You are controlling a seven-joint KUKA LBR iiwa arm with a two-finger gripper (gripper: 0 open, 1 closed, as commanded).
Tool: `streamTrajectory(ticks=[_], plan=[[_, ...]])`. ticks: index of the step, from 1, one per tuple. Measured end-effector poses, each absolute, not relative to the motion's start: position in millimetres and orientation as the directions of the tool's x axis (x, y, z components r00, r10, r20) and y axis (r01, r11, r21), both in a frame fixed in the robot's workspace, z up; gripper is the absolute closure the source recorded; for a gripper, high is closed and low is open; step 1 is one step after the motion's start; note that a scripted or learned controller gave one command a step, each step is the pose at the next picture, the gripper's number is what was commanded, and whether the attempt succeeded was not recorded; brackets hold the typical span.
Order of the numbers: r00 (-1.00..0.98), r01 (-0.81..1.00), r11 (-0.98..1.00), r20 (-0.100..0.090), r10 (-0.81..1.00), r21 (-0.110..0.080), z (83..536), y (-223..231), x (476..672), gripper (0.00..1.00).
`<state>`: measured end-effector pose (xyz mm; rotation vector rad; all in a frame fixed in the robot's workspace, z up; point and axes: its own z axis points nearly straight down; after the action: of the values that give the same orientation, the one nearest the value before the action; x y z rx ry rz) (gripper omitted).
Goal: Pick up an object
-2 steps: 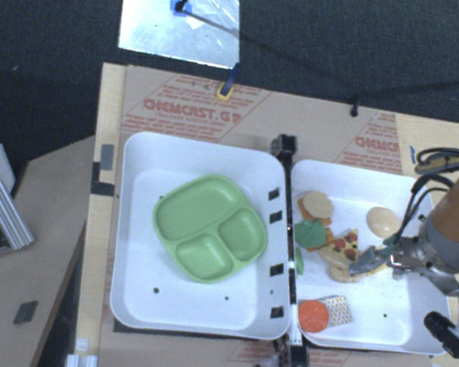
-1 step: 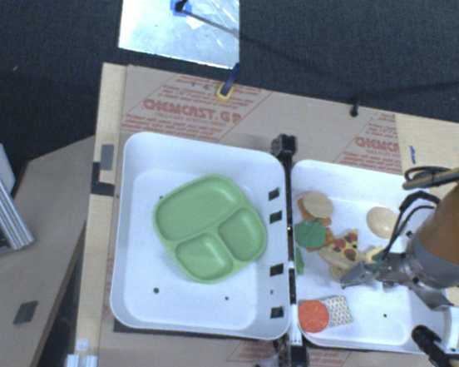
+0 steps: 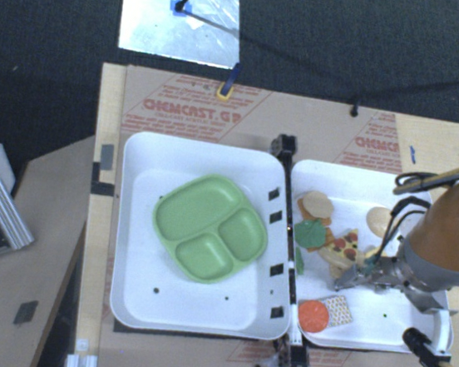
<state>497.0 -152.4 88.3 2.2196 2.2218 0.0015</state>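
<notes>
Camera view: gripper (image 3: pixel 350 276) low in right bin (image 3: pixel 378 328), near pizza slice (image 3: pixel 342 245); finger state cannot tell. Tomato (image 3: pixel 313 315) and cracker (image 3: pixel 338 310) lie near front wall. Judgement: centre over one item, descend straight, avoid neighbours.

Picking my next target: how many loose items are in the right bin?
6 visible: tan round at top left, pale one at top, green piece, pizza slice, red disc and cracker at the bottom. The arm may hide others.

A green 3-compartment tray (image 3: pixel 210 228) lies in the left bin (image 3: pixel 138 208); a silver sheet (image 3: pixel 182 11) lies beyond the bench.
</notes>
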Motion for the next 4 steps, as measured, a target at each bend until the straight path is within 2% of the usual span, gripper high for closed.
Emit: streamTrajectory(ticks=[1, 2, 4], plan=[[0.000, 1.000, 0.000, -0.001, 1.000, 0.002, 93.9, -152.8, 497.2, 1.00], [0.000, 1.000, 0.000, 0.000, 1.000, 0.000, 141.6, -162.1, 494.6, 1.00], [-0.005, 1.000, 0.005, -0.001, 1.000, 0.004, 225.9, -158.5, 501.4, 1.00]])
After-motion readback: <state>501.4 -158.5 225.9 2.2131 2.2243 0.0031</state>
